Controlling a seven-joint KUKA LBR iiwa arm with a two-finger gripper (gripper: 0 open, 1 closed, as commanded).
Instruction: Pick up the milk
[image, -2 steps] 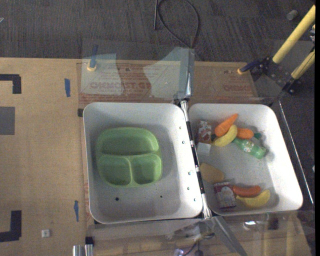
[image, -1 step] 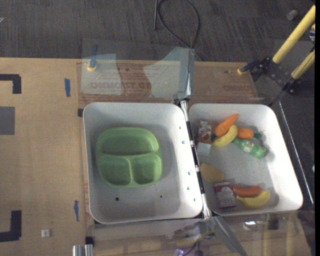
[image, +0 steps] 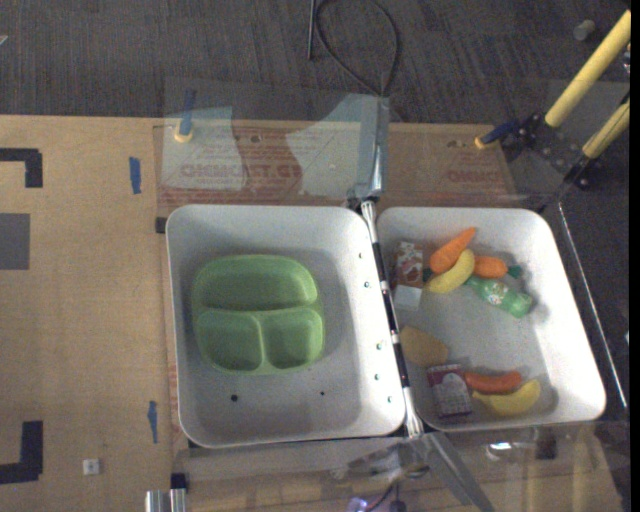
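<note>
Left bin (image: 200, 400): a green divided plate (image: 258, 312) is held near its centre.
Right bin (image: 572, 330): small toy foods are scattered.
Milk (image: 450, 392): seemingly the small red-and-white carton, placed in the right bin's lower-left corner, beside a carrot (image: 493, 381) and a banana (image: 510, 401).

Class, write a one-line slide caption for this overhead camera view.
Green divided plate in the left bin; toy carrots, bananas, a green bottle and small cartons crowd the right bin.
</note>
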